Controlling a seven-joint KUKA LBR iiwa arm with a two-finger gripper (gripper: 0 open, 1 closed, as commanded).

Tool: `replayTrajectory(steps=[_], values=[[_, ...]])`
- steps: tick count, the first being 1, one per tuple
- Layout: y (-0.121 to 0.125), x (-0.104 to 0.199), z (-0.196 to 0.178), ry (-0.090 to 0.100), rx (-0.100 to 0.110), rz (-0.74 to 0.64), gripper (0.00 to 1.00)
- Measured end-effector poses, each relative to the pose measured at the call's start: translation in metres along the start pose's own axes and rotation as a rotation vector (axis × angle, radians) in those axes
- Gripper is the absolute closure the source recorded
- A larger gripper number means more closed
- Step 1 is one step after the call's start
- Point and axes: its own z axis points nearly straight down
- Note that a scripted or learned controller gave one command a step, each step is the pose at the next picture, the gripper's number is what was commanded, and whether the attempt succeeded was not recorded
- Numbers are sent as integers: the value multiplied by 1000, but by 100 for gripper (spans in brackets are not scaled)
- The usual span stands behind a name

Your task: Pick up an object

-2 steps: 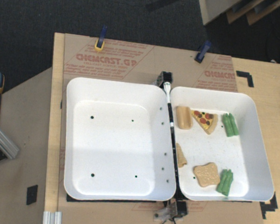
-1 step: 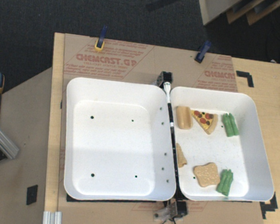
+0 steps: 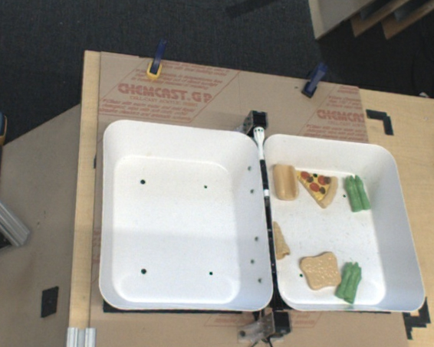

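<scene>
The right bin (image 3: pixel 387 167) holds several toy foods. A tan bread roll (image 3: pixel 284 181) lies at its upper left, with a pizza slice (image 3: pixel 318 186) beside it and a green bean pod (image 3: pixel 357 193) further right. A small tan piece (image 3: pixel 279 241) rests against the bin's left wall. Near the front lie a slice of toast (image 3: pixel 320 270) and a second green pod (image 3: pixel 350 281), close together.
The left bin (image 3: pixel 127 144) sits beside the right one on a cardboard sheet (image 3: pixel 210 91). Two clamps (image 3: pixel 157 65) (image 3: pixel 315 79) hold the sheet's far edge. A cable connector (image 3: pixel 255 123) sits between the bins at the back.
</scene>
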Motion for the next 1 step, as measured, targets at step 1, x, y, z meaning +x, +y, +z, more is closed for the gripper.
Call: replayTrajectory(steps=[1], values=[[1,1,-11,-3,-5,-2,100]])
